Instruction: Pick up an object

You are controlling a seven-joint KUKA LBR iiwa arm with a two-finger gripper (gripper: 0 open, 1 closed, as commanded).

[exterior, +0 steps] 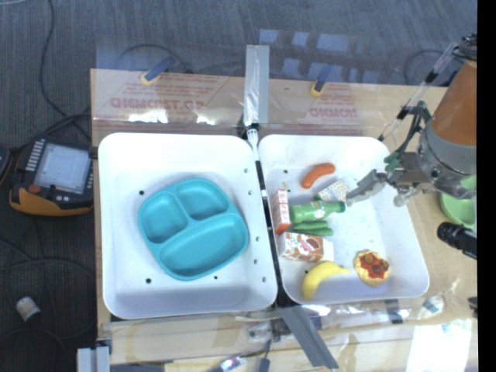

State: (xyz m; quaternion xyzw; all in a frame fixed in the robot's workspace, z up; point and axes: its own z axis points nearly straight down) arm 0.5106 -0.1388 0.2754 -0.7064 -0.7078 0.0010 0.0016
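My gripper (378, 192) hangs open over the right side of the right bin (403, 231), with nothing between its fingers. One fingertip is close to a small pale packet (335, 190). Left of that lie a green bottle (316, 212) on its side and a red carton (281, 210). An orange sausage (318, 174) rests further back. Toward the front are a printed snack packet (302, 246), a yellow banana (324, 276) and a small round pizza toy (372, 266).
The left bin (124, 285) holds a teal divided plate (194, 227). A raised divider (263, 208) separates the two bins. A green object (465, 204) sits on the bench beyond the right bin's right wall, under the arm.
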